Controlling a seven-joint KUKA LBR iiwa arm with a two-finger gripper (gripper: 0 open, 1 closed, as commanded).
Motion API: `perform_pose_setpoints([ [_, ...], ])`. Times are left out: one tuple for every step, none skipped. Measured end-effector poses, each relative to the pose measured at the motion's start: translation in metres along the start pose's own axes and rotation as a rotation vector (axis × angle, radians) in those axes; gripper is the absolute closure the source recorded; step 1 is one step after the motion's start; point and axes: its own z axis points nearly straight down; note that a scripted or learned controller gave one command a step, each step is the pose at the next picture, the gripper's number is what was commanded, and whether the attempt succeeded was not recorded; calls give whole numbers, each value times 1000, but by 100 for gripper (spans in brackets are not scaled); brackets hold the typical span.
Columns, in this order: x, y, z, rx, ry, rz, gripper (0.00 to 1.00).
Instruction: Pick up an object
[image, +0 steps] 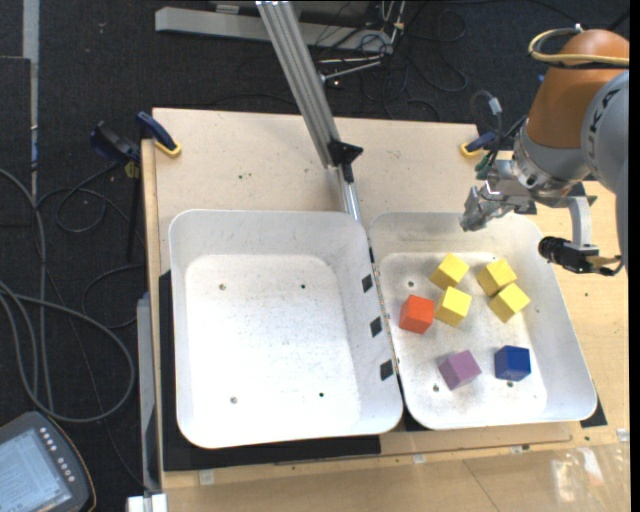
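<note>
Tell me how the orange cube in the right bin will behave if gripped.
The orange cube looks rigid with flat faces, so it should probably sit stable and not roll. The yellow cube touching its side may crowd one finger.

The grey arm (585, 95) was extended in from the right of the camera view, its orange band seen above the wrist and its upper part cut off by the frame edge. The gripper (480, 215) was carried at the end of the wrist and pointed downward and to the left, and nothing was seen between its fingers.
</note>
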Motion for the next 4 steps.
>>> perform_pose_setpoints([
  [0,2,-49,0,0,-3,100],
  [46,-19,-39,9,4,-6,100],
  [86,-40,-47,10,4,-6,100],
  [127,-71,-53,11,5,-7,100],
])
